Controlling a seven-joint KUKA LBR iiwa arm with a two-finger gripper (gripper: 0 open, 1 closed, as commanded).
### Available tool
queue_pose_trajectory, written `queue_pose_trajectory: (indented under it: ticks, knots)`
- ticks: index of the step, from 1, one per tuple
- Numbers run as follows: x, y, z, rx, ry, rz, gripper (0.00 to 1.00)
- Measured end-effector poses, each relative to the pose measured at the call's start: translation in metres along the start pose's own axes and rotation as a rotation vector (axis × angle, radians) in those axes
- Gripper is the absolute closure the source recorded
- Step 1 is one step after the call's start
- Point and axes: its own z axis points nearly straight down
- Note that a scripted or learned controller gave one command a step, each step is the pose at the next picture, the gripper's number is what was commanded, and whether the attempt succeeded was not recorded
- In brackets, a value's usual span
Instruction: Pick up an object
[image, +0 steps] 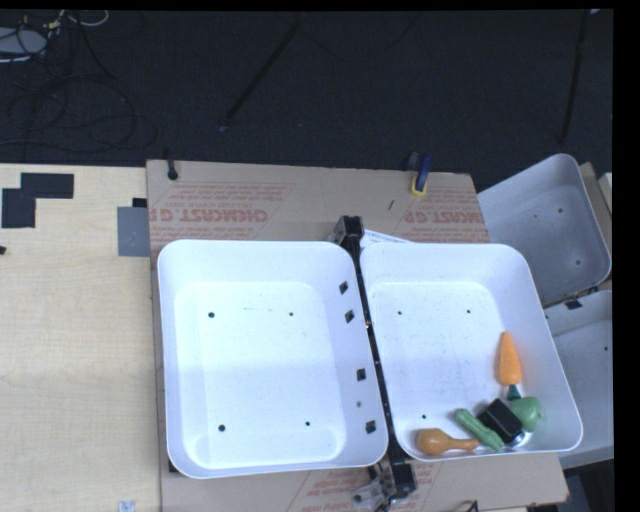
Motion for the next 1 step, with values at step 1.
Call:
queue_pose_trajectory:
  ticks: [1]
  knots:
    - [0.0, 0.0, 0.0, 0.0, 0.0, 0.0, 1.0]
